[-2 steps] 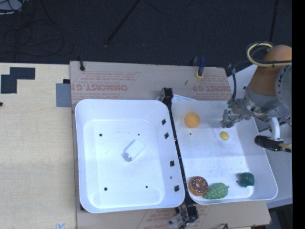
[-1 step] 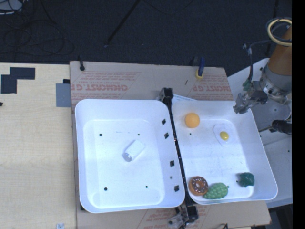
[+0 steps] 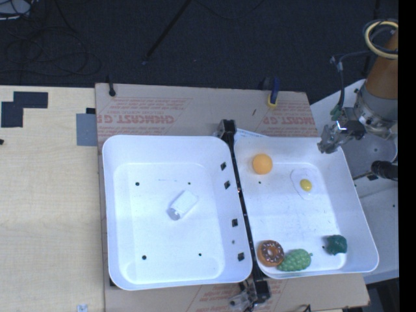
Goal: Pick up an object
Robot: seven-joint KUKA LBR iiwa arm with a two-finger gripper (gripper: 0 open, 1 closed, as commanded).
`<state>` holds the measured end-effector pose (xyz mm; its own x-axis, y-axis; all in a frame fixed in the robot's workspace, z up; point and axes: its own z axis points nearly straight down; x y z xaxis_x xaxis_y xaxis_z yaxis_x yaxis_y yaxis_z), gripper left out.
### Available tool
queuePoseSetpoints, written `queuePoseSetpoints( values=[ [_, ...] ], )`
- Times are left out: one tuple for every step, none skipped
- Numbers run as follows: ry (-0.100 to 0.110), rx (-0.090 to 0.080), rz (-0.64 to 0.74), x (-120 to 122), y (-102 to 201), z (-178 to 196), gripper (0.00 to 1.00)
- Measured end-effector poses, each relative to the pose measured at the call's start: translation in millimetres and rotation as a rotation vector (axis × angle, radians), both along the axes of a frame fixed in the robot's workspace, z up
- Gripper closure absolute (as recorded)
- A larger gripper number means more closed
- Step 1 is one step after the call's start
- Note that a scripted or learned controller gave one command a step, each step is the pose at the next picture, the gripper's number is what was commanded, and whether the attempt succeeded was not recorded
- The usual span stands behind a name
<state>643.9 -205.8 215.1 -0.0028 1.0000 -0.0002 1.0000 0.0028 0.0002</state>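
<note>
White plastic makes up both shallow bins, the left bin (image 3: 117,174) and the right bin (image 3: 351,194), which sit side by side on a cardboard sheet (image 3: 195,112) over the desk (image 3: 45,200). The tool (image 3: 330,138) hangs above the far right corner of the right bin, at the end of the grey arm (image 3: 380,77) with its orange band; how far it is open I cannot tell, and nothing shows in its grip.

Nearest the tool, a little to its left and nearer the camera, lies a fried egg toy (image 3: 304,184), pale with a yellow yolk. Further left at about the same depth sits an orange ball (image 3: 262,164), round and plain. Well toward the camera from the tool, along the near wall of the same bin, lie a dark green piece (image 3: 336,244), a knobbly light green bunch (image 3: 296,260) and a chocolate doughnut (image 3: 270,253), the last two touching. Nothing stands between the tool and these.

Far to the tool's left, in the middle of the left bin, a small white cup (image 3: 182,205) lies on its side, alone.
</note>
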Motion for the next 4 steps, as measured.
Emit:
queuePoseSetpoints(
  values=[
    [0.001,0.000,0.001,0.1,-0.4,0.9,1.00],
    [0.000,-0.001,-0.003,0.2,-7.2,0.9,1.00],
    [0.000,0.000,-0.001,0.2,-7.2,7.9,1.00],
    [0.000,-0.001,-0.001,0.2,-7.2,9.2,1.00]
  ],
)
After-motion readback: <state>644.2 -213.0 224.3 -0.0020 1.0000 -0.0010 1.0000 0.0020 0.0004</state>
